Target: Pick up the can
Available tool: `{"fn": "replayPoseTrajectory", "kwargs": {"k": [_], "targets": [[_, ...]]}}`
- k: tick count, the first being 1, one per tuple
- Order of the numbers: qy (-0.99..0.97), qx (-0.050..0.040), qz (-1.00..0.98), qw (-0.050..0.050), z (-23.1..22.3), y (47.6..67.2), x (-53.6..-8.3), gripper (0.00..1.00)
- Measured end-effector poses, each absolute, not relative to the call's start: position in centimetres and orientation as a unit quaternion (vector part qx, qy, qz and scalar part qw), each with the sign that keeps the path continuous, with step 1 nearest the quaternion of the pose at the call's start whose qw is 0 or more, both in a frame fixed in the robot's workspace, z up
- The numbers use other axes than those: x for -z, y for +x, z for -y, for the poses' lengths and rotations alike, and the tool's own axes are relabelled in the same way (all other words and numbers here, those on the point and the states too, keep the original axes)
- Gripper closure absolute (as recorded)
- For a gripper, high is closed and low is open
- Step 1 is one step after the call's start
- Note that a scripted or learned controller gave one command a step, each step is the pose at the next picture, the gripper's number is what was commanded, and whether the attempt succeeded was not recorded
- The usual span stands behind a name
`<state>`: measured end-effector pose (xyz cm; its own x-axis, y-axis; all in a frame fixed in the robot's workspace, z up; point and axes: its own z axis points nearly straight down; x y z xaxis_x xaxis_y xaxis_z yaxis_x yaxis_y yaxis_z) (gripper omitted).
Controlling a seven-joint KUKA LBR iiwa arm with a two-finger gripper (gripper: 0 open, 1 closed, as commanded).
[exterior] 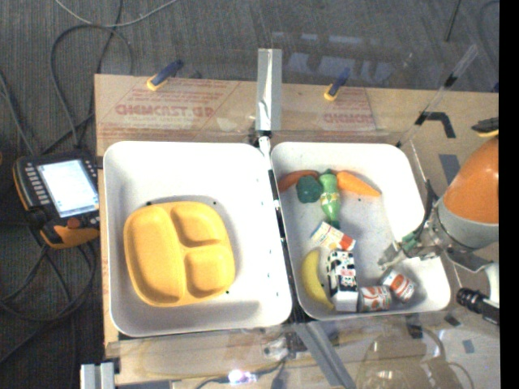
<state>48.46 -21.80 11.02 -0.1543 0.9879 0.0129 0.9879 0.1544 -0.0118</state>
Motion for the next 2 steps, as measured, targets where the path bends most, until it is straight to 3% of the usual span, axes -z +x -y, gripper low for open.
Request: {"fn": "replayPoseTrajectory", "kwargs": {"k": [1,2], "targets": [[-0.650,-0.0003,0.760,0.009,21.8,48.5,-11.0,0.00],[-0.583,0.0049,0.812,0.002,21.7,49.0,-9.1,0.00]]}}
